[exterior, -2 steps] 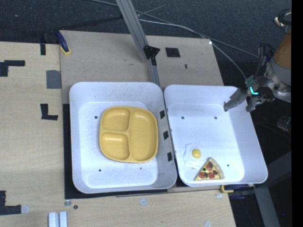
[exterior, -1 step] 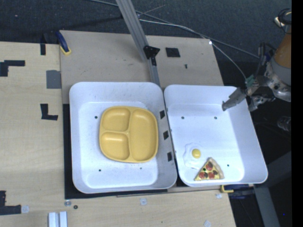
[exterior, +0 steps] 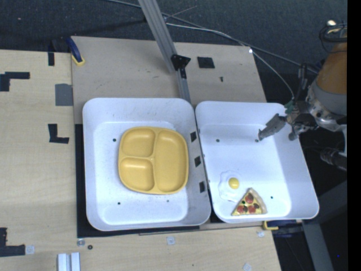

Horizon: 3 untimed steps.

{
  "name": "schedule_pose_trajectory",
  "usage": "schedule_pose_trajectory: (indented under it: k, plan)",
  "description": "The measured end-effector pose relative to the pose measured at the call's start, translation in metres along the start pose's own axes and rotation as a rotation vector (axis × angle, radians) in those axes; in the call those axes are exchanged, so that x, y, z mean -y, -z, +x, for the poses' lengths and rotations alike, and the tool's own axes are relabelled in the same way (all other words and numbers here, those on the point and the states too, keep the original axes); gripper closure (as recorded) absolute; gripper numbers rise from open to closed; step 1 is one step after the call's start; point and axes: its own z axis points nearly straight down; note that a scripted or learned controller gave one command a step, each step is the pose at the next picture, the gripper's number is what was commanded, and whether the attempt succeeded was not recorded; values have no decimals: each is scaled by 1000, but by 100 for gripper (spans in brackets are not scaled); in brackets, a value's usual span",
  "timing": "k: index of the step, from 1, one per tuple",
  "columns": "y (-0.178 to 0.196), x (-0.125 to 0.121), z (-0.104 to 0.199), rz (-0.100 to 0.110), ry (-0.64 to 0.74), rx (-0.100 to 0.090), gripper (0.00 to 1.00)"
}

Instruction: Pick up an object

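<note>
A toy fried egg (exterior: 230, 184) and a toy pizza slice (exterior: 249, 203) lie side by side near the front of the right bin (exterior: 282, 168). A yellow divided plate (exterior: 153, 160) sits in the middle of the left bin (exterior: 101, 151). My gripper (exterior: 281, 131) hangs over the right bin's far right corner, well behind the egg and pizza. It is open, its two dark fingers (exterior: 269, 128) spread apart with nothing between them.
A slanted metal pole (exterior: 163, 33) runs down to the gap between the bins at the back. Cables (exterior: 271, 66) trail across the dark floor toward the arm (exterior: 333, 83). The wooden bench (exterior: 34, 151) stretches out to the left.
</note>
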Motion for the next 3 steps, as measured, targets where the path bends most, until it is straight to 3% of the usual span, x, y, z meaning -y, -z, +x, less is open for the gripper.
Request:
schedule_pose_trajectory:
  k: [2,3]
  plan:
    - [-108,7,-4,0,1,-1,0]
    - [-96,6,-4,-2,1,0,100]
